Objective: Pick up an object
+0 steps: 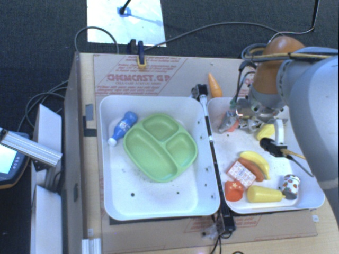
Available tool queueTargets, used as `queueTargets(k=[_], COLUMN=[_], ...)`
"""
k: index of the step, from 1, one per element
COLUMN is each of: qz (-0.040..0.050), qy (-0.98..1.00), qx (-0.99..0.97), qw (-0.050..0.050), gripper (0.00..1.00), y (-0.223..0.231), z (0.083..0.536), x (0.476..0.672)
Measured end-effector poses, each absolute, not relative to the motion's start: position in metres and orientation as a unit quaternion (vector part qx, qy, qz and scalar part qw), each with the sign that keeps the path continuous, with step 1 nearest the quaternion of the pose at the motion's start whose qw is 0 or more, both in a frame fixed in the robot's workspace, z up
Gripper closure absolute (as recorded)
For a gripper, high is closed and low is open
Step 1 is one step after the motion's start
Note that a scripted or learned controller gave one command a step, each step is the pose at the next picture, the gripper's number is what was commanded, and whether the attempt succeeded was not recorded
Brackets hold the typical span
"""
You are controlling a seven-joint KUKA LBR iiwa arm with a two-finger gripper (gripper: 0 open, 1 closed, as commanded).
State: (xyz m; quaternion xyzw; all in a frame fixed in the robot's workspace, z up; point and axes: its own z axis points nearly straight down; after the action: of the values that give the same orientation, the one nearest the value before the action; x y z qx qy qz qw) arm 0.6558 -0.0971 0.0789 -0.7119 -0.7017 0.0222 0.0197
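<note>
**Arm low over the right bin's far end**

The grey arm with its orange band (275, 62) reaches in from the right and bends down over the far part of the right shallow white bin (312, 197). Its pincer (237, 119) sits low near that bin's far left corner, just above the floor; whether it is apart or together cannot be told, and nothing can be made out in its grip.

The objects to pick lie nearer the front of the same bin. A yellow toy banana (253, 159) rests against a reddish sausage-shaped piece (259, 169), with a small red-and-white patterned block (241, 173) just beside them. An orange-red round toy (233, 190) touches a yellow oblong toy (263, 194), and a small grey-and-white figure (290, 185) sits at the right end.

In the left white bin (159, 205) lies a pale green divided plastic plate (160, 147), with a small blue-and-white bottle (122, 127) just beside its far left edge. An orange toy carrot (214, 85) lies on the brown cardboard-covered tabletop (159, 75), behind the bins.
</note>
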Motion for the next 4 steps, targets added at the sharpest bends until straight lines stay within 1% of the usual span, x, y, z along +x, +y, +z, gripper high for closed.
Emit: queueTargets(k=[3,4], qz=[0.0207,0.0225], qy=[-0.702,-0.702], qx=[-0.711,-0.712], qw=[0.022,0.019], gripper=[0.0,0.0], y=[-0.0991,-0.0959], z=[0.0788,0.0789], x=[0.6561,0.6559])
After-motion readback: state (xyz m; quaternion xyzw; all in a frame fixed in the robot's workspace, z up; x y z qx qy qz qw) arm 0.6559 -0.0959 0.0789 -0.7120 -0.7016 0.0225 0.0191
